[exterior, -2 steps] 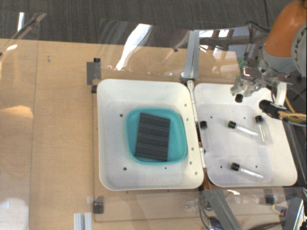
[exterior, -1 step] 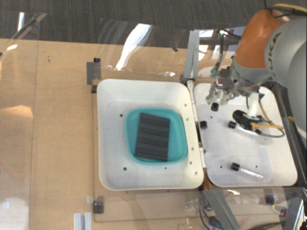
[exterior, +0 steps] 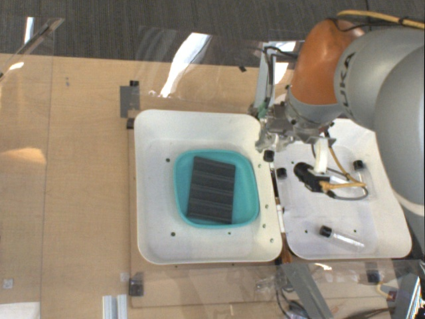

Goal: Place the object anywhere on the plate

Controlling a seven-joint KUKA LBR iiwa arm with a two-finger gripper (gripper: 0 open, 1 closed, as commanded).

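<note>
Thing: dark ribbed slab [exterior: 211, 190], lying flat and wholly inside the teal plate [exterior: 247, 193] in the left bin [exterior: 153, 178]
Handling: probably stiff and light; the grooved top should not slip; best pinched across its narrow width, on the two long edges
Hand: the hand [exterior: 273, 138] hangs over the near corner of the right bin [exterior: 385, 238], apart from slab and plate; how wide it stands I cannot tell
Progress: placing looks done
</note>
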